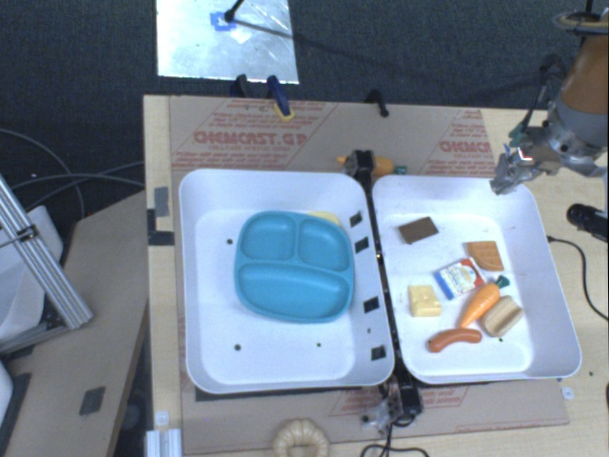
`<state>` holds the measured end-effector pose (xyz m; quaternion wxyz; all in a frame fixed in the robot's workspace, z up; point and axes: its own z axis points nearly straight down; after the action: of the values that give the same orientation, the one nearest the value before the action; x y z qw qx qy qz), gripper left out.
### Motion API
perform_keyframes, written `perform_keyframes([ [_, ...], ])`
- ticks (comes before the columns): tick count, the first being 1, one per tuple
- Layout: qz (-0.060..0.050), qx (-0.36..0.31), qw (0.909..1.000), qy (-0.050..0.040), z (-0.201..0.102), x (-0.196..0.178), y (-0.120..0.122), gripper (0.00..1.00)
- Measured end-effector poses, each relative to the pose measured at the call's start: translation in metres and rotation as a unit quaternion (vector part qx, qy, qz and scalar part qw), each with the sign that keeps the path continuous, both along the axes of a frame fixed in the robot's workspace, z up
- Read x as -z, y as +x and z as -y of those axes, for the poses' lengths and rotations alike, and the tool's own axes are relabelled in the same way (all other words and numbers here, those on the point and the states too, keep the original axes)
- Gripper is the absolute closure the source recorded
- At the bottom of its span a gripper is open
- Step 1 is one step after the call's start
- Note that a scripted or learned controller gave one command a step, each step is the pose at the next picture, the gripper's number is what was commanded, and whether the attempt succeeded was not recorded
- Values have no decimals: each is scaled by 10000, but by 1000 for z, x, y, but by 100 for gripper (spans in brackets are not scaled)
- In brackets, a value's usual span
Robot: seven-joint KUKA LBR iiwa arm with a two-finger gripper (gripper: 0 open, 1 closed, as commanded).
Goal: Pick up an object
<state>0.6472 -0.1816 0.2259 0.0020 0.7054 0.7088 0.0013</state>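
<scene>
Two white bins (285,374) sit on your counter (314,127), and your claw (511,168) hangs over the right bin's far corner; you cannot tell its grip.

Dark carpet (76,55) covered the floor far left of the gripper (511,169). A shiny metal sheet (226,27) lay on it beyond the cardboard-topped table (314,127); aluminium framing (38,265) stood farthest left.
</scene>
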Motion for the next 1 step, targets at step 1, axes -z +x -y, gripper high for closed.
perform_keyframes([
  [1, -22, -18, 10000, 10, -54, 9, -17, 100],
])
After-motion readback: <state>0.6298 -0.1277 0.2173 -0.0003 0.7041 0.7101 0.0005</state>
